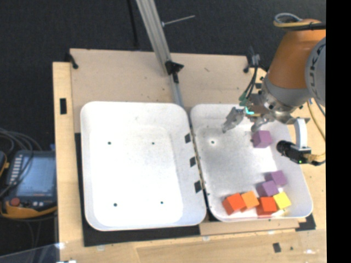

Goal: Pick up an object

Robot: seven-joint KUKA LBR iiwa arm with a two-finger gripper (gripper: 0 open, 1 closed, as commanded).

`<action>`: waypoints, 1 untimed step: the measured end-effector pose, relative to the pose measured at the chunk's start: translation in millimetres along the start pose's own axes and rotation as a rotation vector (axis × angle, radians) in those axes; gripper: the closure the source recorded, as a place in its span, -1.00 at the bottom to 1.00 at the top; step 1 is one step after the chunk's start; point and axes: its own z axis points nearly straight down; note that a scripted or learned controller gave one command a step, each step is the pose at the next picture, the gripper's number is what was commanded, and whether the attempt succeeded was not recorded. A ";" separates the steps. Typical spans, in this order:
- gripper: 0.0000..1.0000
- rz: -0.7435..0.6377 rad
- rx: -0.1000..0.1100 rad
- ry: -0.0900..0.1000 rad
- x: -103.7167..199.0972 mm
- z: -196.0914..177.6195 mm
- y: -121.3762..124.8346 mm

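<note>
Gripper (pixel 244 122) hangs spread wide, holding nothing, over the right bin (pixel 219 163), a purple block (pixel 261 138) just beside one finger. Other blocks (pixel 258 199) crowd the near corner, well apart; left bin (pixel 131 163) alongside.

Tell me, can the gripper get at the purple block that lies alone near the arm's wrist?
Probably yes: the purple block lies apart from the other blocks in the right bin, just beside the gripper, with nothing over it.

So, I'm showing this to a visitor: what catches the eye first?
The grey arm with its orange band reaching in from the right, its gripper over the right bin beside a lone purple block. Next, the bright cluster of orange, yellow and purple blocks in that bin's near right corner.
</note>
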 end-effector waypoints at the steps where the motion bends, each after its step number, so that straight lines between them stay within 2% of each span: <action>1: -1.00 0.004 0.006 -0.001 -6.2 53.2 8.2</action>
